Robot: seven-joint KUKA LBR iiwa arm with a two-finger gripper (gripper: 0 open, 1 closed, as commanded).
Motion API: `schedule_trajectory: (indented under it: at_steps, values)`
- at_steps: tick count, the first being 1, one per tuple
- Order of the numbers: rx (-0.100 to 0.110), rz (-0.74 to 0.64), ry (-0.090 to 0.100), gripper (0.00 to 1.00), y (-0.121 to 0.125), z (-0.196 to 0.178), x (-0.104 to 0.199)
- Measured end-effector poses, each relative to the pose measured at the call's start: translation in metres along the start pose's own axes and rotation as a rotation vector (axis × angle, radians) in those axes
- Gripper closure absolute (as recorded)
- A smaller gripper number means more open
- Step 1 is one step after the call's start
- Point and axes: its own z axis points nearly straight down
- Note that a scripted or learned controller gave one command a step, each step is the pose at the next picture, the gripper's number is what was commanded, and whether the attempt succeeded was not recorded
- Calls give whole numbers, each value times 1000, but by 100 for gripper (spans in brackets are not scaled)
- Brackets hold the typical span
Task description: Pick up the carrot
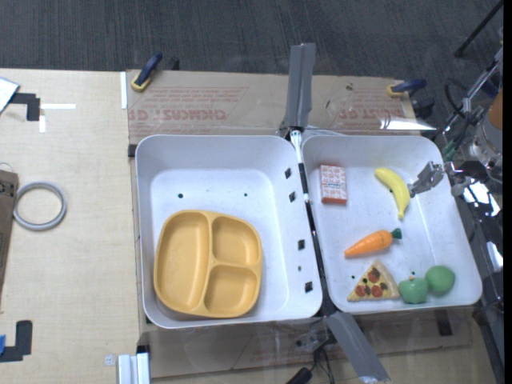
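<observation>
The carrot [371, 242] is seen lying in the right bin [460, 230], near its middle, with its green top turned toward the bin's right wall. A banana [394, 189] is placed beyond it toward the far right corner, and a small red-and-white box [333, 184] rests near the far left corner. A pizza slice [373, 284] and two green fruits [426, 285] are set along the near wall. A yellow divided plate [210, 263] is held in the left bin [148, 214]. The gripper [426, 179] is positioned over the right bin's far right corner, just beside the banana, with nothing grasped; whether its fingers are released or clenched cannot be told. A tape roll [37, 206] lies at the counter's left edge.
</observation>
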Motion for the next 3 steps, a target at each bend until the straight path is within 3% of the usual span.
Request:
schedule_trajectory:
  at_steps: [1,2,3]
  values:
    - [0,-36,0,0,-21,-10,-9]
    - [2,160,0,0,-54,16,85]
    - [-1,68,-1,0,-51,106,114]
